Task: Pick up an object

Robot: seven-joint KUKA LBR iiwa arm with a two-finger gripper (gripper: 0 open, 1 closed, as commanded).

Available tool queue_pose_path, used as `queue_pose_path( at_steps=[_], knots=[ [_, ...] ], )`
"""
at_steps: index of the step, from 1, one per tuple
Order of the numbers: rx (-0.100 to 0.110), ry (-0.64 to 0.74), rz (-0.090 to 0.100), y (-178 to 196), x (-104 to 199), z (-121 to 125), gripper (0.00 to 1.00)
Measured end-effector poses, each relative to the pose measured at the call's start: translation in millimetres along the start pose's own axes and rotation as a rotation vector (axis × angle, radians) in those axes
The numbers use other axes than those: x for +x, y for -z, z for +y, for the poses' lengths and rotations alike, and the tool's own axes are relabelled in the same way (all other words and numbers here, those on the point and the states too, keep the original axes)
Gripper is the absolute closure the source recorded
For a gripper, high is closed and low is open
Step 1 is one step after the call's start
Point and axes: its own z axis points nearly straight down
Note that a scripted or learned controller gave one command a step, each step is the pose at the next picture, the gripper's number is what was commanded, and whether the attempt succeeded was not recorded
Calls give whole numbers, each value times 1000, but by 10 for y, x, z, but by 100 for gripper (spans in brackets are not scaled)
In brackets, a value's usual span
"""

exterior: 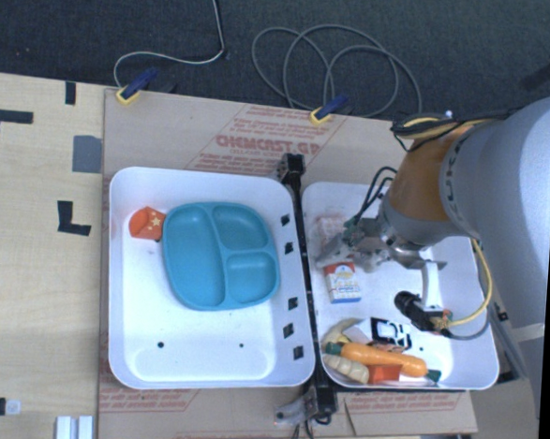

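My gripper [352, 257] hangs low in the right bin [470, 251], near its left wall, and its fingers look spread apart and open. Just below it lies a small white carton [346, 284] with red and blue print; its red top edge reaches the fingertips, and nothing is gripped. A pale, clear wrapper [327, 229] lies just up and left of the gripper. At the bin's front edge lie an orange carrot [389, 359], a yellowish corn-like piece [349, 367] and a black-and-white item [391, 331].
The left bin [145, 336] holds a blue divided plate [221, 255] and a small orange-red object [147, 223] at its left. A black divider [295, 262] runs between the bins. The grey arm with its orange band [428, 178] and cables covers the right bin's upper right.
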Motion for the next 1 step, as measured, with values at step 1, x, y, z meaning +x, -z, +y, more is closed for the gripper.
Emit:
queue_pose_path(
  at_steps=[1],
  knots=[
    [0,0,-2,97,-6,0,100]
  ],
)
